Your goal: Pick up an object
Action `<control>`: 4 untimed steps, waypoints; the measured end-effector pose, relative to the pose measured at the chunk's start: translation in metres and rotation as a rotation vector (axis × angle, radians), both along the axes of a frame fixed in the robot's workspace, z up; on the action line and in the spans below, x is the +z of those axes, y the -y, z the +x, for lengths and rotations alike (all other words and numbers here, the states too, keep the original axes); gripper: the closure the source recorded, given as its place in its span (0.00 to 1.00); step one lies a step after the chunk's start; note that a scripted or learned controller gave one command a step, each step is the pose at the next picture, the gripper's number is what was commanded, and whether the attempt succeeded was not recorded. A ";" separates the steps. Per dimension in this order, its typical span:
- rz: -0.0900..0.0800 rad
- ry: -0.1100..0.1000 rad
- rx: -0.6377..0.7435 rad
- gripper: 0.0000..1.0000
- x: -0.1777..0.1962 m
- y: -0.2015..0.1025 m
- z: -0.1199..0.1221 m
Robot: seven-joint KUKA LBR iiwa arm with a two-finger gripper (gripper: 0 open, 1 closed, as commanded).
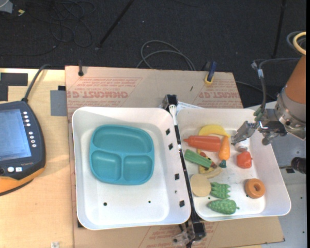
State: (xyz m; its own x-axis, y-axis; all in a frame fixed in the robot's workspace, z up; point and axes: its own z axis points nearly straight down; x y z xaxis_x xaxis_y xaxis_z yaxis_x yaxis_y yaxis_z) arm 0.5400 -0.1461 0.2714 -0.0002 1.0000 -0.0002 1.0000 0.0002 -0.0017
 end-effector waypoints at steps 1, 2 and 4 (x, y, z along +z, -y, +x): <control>0.003 -0.007 0.003 0.00 -0.081 -0.018 0.034; 0.004 -0.002 0.002 0.00 -0.188 -0.010 0.069; 0.002 0.005 0.005 1.00 -0.079 -0.073 0.039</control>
